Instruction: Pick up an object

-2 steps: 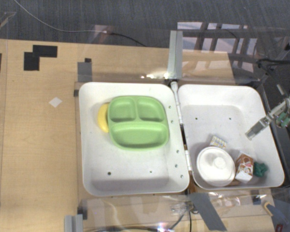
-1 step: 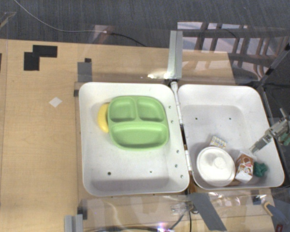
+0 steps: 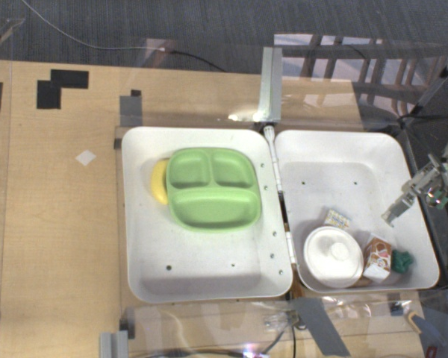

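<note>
End effector [image 3: 397,210] hanging over right bin [image 3: 336,151], finger state unclear; small carton [image 3: 378,259] lying just below-left, nearest target

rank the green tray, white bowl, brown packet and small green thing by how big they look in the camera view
1. green tray
2. white bowl
3. brown packet
4. small green thing

End effector [image 3: 397,213] low at right, angled down-left.
</note>
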{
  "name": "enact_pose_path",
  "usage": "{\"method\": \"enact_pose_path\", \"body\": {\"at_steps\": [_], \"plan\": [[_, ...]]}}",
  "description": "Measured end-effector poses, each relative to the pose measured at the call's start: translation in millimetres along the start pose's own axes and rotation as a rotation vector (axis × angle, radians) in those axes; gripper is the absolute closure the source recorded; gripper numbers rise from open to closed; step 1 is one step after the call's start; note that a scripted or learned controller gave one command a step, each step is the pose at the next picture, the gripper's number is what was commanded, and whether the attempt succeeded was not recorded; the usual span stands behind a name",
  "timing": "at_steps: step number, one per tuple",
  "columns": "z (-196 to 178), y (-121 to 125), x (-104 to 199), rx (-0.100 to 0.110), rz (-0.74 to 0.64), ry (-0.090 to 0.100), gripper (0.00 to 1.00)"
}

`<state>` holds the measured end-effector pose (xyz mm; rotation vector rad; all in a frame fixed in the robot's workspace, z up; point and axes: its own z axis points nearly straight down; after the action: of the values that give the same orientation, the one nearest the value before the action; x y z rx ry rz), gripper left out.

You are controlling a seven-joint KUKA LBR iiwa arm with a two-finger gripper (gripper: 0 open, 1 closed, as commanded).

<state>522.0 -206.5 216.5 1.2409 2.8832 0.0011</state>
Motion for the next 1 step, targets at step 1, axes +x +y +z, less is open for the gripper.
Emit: {"method": "enact_pose_path", "body": {"at_steps": [1], "plan": [[-41.3, -17.8, 25.5, 0.0, -0.19, 0.0, 0.0]]}}
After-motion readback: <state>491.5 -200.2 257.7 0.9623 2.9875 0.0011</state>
